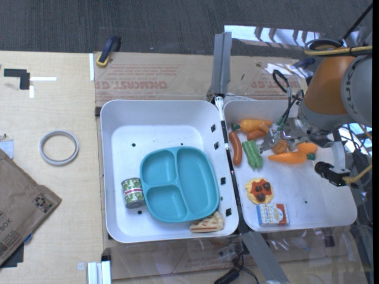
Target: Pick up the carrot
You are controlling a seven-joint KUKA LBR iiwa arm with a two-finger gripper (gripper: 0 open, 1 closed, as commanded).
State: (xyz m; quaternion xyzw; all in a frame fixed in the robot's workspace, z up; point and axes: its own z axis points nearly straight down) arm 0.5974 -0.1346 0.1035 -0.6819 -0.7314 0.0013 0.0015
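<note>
The carrot, orange with a small green tip at its right end, lies on its side in the right bin, near the bin's upper right. My gripper hangs just above and to the left of the carrot, close over its left end. The grey arm with its orange band reaches in from the right above it. I see nothing lifted off the bin floor.
Around the carrot lie an orange-yellow pepper, a red sausage and a green vegetable. A pizza slice and a small box lie nearer the front. The left bin holds a teal divided plate, a can and a sandwich.
</note>
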